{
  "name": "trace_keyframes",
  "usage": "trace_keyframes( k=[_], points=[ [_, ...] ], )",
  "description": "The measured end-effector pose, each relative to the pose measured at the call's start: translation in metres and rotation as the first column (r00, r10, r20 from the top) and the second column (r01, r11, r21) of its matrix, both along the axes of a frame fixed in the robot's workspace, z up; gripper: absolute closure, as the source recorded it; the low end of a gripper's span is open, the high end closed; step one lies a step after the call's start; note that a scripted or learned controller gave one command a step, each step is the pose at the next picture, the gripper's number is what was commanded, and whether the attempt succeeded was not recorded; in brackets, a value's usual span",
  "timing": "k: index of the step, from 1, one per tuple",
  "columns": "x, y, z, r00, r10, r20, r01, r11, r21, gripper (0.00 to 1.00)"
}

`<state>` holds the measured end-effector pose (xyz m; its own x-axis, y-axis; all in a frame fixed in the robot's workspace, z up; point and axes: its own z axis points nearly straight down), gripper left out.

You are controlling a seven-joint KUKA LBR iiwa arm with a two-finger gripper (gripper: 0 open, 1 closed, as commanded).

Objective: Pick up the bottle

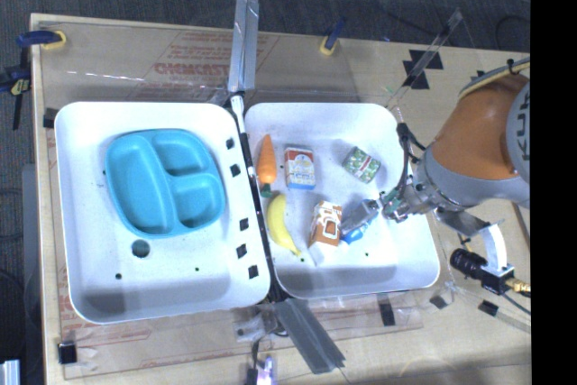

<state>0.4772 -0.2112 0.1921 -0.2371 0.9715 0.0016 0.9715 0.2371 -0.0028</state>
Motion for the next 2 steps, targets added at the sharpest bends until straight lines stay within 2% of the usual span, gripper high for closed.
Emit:
trace_keyframes(
  k=[1,2],
  points=[
    [0.001,-0.001,0.008,1.0,0.004,-0.003,-0.004,1.0,0.0,1.0],
    [0.005,-0.003,-0.073,0.974,0.228,0.016,-0.227,0.974,-0.01,1.0]
  ],
)
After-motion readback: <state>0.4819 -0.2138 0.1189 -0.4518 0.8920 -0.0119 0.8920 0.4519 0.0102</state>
